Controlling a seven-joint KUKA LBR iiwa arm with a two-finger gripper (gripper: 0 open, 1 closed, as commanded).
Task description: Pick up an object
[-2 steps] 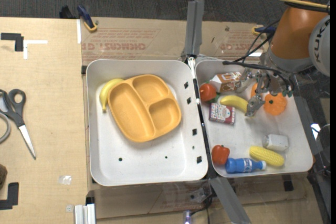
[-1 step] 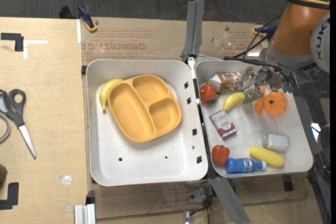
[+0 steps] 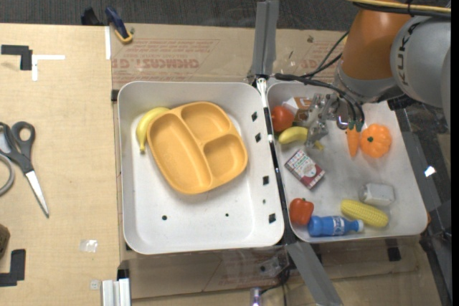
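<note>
Camera view has the gripper (image 3: pixel 318 127) low in the right bin (image 3: pixel 409 226); whether it grips anything, I cannot tell. Small banana (image 3: pixel 292 135) touches its left; carrot (image 3: pixel 352 141) sits right.

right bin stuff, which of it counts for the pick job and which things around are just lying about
Job:
gripper
small banana
carrot
pumpkin
corn cob
blue bottle
red pepper

Lying about:
scissors
orange divided plate and banana in the left bin
</note>
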